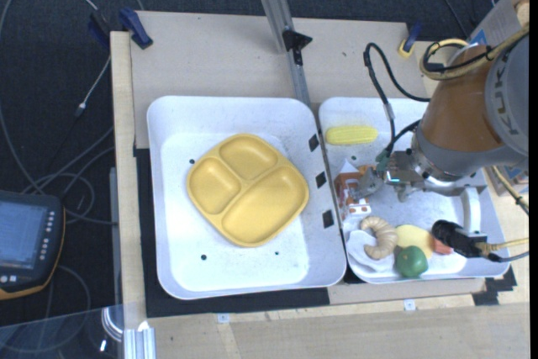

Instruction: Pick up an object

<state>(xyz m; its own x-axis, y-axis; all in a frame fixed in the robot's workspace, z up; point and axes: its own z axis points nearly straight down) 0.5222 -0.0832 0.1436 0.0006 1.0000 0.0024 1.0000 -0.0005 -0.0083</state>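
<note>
Corn cob lies near the pincer.

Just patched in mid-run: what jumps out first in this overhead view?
The big yellow divided plate sits alone in the left bin. The grey arm's end effector hangs low over the right bin, near an ear of corn. A green fruit and other toy food crowd that bin's front corner.

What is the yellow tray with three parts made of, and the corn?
The yellow tray looks like smooth moulded plastic: one even colour, rounded edges, a soft sheen. The corn is probably a plastic toy too, with an even yellow and a tidy shape, though it is too small to be sure.
</note>
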